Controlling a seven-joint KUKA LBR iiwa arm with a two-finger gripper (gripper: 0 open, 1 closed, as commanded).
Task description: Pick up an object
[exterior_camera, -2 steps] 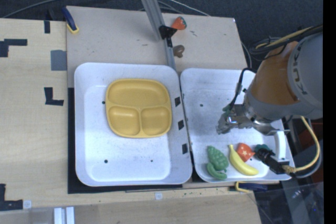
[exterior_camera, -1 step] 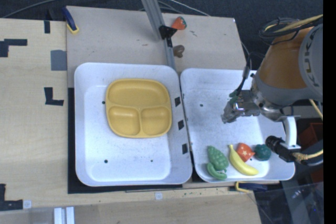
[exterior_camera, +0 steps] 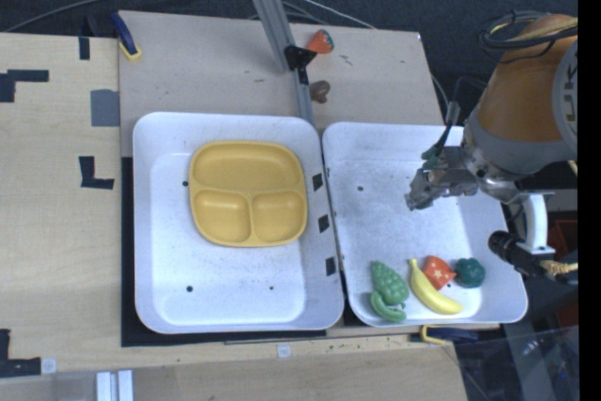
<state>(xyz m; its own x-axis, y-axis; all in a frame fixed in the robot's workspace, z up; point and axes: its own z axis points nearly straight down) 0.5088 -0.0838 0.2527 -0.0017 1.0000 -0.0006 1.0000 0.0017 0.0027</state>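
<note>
I hover my gripper above the middle of the right bin, because the toys lie lower: banana, tomato, green vegetable. How my fingers stand, I cannot tell.

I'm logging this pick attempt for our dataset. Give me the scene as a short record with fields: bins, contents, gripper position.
left bin: holds a yellow divided plate
right bin: toys clustered at its near edge
toys: green bumpy vegetable, banana, red-orange piece, dark green piece
gripper: over the right bin's middle, apart from the toys
held object: none seen
</note>
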